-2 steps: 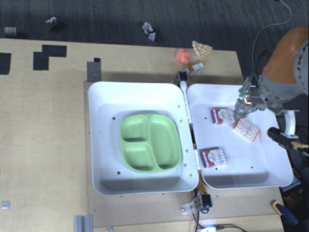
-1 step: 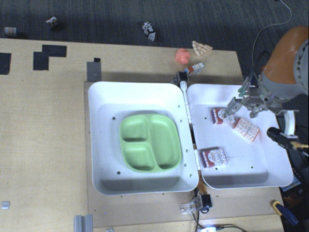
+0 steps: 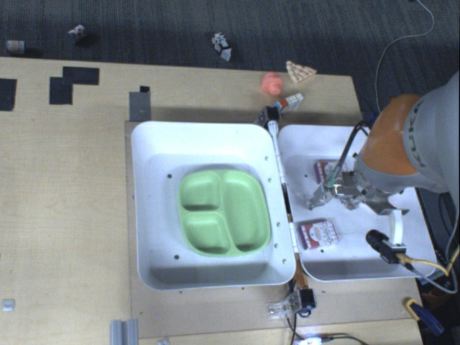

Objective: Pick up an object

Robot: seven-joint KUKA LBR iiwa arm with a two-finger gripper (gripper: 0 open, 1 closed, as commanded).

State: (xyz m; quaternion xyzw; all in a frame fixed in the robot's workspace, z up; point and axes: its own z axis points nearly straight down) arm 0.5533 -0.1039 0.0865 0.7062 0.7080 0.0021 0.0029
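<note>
1. I see the gripper low in the right bin, between two red-and-white packets.
2. The upper packet lies just beside it; the lower packet lies apart, toward the view's bottom.
3. I can't make out whether the gripper is released or clenched.
4. A green divided tray sits in the left bin.

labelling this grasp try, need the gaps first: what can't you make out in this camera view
In the camera view:
- upper red-and-white packet in the right bin: partly covered by the gripper.
- lower packet: print too small to read.
- right bin's right side: hidden under the arm.
- small bits on the dark floor beyond the bench: too small to name.
</note>
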